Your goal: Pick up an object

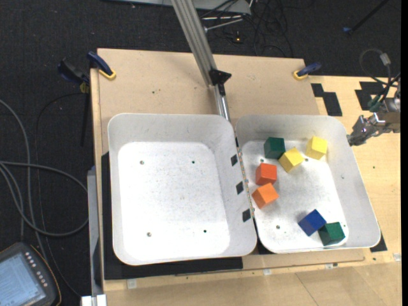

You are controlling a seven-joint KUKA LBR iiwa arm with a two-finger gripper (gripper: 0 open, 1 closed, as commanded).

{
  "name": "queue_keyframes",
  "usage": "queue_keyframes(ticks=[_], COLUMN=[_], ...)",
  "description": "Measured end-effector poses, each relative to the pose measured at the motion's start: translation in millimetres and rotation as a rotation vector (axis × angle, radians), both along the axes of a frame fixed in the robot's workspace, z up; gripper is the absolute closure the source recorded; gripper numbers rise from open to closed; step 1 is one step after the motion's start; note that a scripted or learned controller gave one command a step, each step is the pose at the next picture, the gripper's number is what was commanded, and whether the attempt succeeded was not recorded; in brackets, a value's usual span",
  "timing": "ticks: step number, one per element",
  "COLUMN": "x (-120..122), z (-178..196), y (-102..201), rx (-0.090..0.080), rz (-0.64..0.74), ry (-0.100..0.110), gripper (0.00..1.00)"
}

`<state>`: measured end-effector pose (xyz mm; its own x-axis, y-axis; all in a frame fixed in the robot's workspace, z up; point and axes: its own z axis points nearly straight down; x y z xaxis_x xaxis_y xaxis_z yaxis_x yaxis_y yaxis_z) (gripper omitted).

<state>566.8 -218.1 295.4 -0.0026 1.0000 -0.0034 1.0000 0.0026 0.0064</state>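
Tabletop (166,81): pale wooden board carrying two shallow white bins side by side.

Left bin (121,139): speckled white floor.

Right bin (357,190): holds seven small blocks.
- Dark green block (275,147), toward the far side, near the divider.
- Yellow block (291,159), just beside the green one, on its near right.
- Second yellow block (317,147), a little to the right of the first, apart from it.
- Orange block (266,173), below the dark green block.
- Second orange block (265,195), just beside the first, nearer the camera.
- Blue block (312,222), toward the near right corner.
- Second green block (332,233), touching or nearly touching the blue one, against the near rim.

My fingers (364,129): at the right edge of the view, just past the right bin's far right rim, well apart from every block. They are too small and dark here; I cannot tell whether they stand apart or together. Nothing shows between them.
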Motion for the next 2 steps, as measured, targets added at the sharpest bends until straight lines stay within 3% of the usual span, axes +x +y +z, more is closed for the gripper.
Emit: queue_keyframes(ticks=[2], x=[31], z=[-35], y=[101], rx=[0.005], rz=[0.005], ry=[0.008], gripper=[1.0])
